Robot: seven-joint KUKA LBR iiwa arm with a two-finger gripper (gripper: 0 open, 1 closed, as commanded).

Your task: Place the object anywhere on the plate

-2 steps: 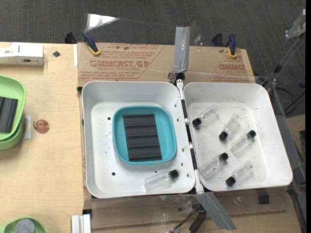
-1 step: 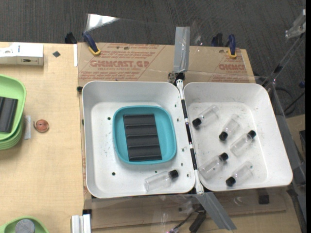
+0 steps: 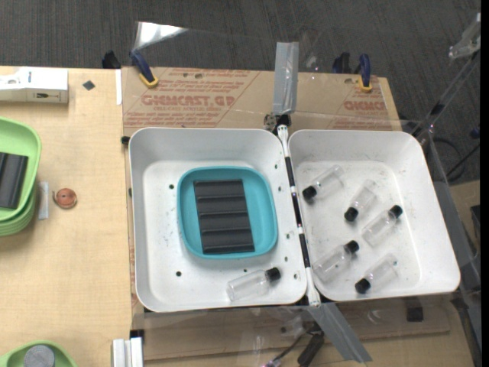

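A teal plate (image 3: 188,196) with a dark ribbed insert (image 3: 223,215) lies in the middle of the left white bin (image 3: 153,155). One clear vial with a black cap (image 3: 252,283) lies on the left bin's floor, just off the plate's front right corner. Several more clear, black-capped vials lie scattered in the right bin (image 3: 412,167), among them one at the upper left (image 3: 322,183), one in the middle (image 3: 361,203) and one near the front (image 3: 376,274).
A cardboard sheet (image 3: 229,98) lies behind the bins, held by clamps (image 3: 143,69). A green tray (image 3: 19,178) and a small round orange piece (image 3: 66,198) sit on the wooden bench at the left. A white box (image 3: 32,86) is at the far left.
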